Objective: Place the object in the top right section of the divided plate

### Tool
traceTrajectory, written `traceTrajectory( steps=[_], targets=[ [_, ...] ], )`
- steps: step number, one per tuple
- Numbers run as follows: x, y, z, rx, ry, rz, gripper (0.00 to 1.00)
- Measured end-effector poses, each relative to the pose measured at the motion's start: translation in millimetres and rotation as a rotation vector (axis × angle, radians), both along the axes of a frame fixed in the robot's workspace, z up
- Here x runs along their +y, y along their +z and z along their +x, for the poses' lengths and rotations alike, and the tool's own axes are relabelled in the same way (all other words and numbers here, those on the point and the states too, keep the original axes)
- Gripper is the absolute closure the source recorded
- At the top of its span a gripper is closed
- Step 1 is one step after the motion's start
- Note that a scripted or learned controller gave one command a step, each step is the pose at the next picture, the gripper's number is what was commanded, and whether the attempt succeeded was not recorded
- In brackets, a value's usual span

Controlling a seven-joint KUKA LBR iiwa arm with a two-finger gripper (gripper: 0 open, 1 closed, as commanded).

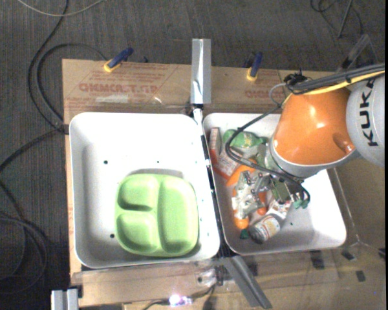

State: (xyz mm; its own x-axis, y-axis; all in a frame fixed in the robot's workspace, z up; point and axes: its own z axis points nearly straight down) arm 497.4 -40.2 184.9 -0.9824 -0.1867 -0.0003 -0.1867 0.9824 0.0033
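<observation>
A light green divided plate lies in the left white bin, toward its front. It has a large section on the right and smaller sections on the left. My gripper hangs low over the right bin, above a pile of small objects. The orange wrist band covers much of the arm above it. Under the gripper lie a small bottle, orange pieces and a green-and-white packet. Whether anything sits between the fingers is hidden.
A red-and-white box leans along the right bin's left wall. Cables loop from the arm over the pile. A metal bar stands behind the bins on the cardboard base, with clamps at the back edge.
</observation>
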Motion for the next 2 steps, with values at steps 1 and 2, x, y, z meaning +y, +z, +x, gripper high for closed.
traceTrajectory(
  steps=[1,2],
  targets=[
    [-57,195,8,-0.006,0.238,-0.003,1.00],
    [-52,-27,15,-0.001,0.478,0.001,1.00]
  ],
)
